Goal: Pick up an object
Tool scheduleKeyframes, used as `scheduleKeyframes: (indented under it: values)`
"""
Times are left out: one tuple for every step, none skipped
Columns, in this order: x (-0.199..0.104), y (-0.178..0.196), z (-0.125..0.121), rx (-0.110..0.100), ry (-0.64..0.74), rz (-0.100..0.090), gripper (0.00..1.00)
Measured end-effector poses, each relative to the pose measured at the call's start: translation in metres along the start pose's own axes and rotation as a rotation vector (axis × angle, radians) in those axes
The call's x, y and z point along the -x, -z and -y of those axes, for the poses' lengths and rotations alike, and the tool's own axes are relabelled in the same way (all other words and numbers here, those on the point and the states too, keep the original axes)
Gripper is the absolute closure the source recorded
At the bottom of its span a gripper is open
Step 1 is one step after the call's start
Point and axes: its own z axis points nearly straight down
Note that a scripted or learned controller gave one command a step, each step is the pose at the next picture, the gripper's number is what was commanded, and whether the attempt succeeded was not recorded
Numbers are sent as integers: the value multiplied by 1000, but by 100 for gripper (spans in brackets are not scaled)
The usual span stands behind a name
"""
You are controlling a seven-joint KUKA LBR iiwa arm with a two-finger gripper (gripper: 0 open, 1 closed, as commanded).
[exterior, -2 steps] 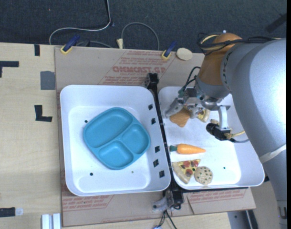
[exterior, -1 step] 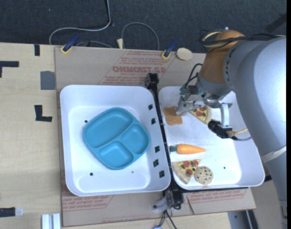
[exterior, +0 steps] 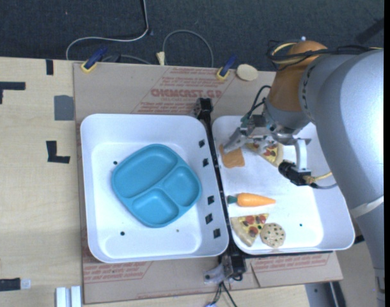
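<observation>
**Gripper low in the right bin, near the toast piece**

From my remote station I see the gripper (exterior: 236,139) lowered into the upper left part of the right bin (exterior: 329,232). Its metal fingers (exterior: 232,142) point down and to the left, toward the divider between the bins. I cannot tell whether the fingers are spread or pressed together; the wrist hardware hides the gap. Nothing is visibly held between them.

1. Toast piece (exterior: 233,158): a small tan-orange item lying on the bin floor just below the fingertips, possibly touching them. I cannot confirm contact.
2. Pizza slice by the wrist (exterior: 270,152): partly hidden under the wrist, just right of the toast piece.
3. Black cable connector (exterior: 291,171): hangs off the wrist, to the right of that slice.
4. Carrot (exterior: 252,201): lies flat across the middle of the right bin, green end to the left, well clear of the gripper.
5. Second pizza slice (exterior: 247,228) and cookie (exterior: 272,235): side by side near the front wall of the right bin, the cookie touching the slice on its right.

The left bin (exterior: 93,133) holds a blue divided plate (exterior: 156,184), lying flat at a tilt to the bin walls. The grey arm (exterior: 351,120), with its orange band (exterior: 288,91), enters from the right.
</observation>
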Motion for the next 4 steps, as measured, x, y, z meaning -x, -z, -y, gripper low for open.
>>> scheduleKeyframes:
  values:
    - [3,-11,2,-1,-1,-3,0]
    - [1,-10,-3,-5,-2,-3,0]
    - [-1,-10,0,0,-2,-1,0]
    - [-3,5,-4,11,0,-3,100]
